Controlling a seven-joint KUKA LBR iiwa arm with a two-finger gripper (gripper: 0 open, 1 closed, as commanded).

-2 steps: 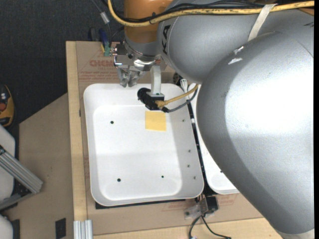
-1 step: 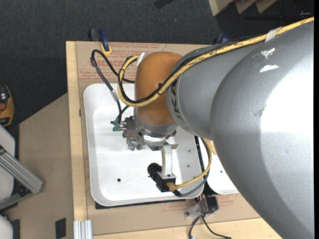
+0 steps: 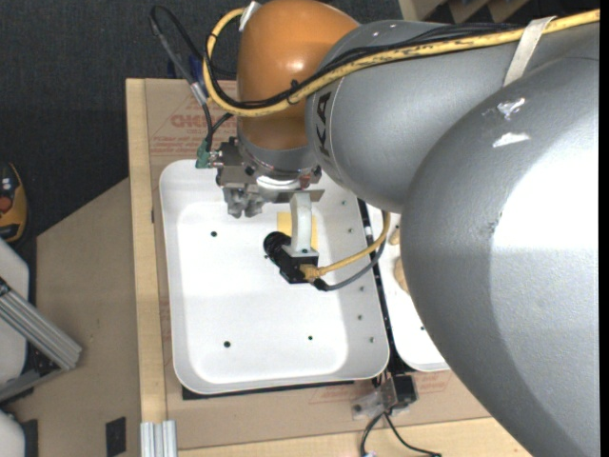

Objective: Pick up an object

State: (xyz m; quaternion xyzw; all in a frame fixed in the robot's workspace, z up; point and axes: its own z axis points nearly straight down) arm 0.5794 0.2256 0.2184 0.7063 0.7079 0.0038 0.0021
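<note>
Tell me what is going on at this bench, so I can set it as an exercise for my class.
The grey arm reaches in from the right and hangs low over the left bin, with its gripper near the bin's far end. A small yellow thing lies on the bin floor just beside the gripper, partly hidden by the wrist. Whether anything has been picked up cannot be told from this view. The arm covers most of the right bin.

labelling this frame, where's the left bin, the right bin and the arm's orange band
left bin (image 3: pixel 247 327), camera view, bare floor
right bin (image 3: pixel 419 339), camera view, floor by its near corner
orange band (image 3: pixel 285 60), camera view, middle of the dome
</note>
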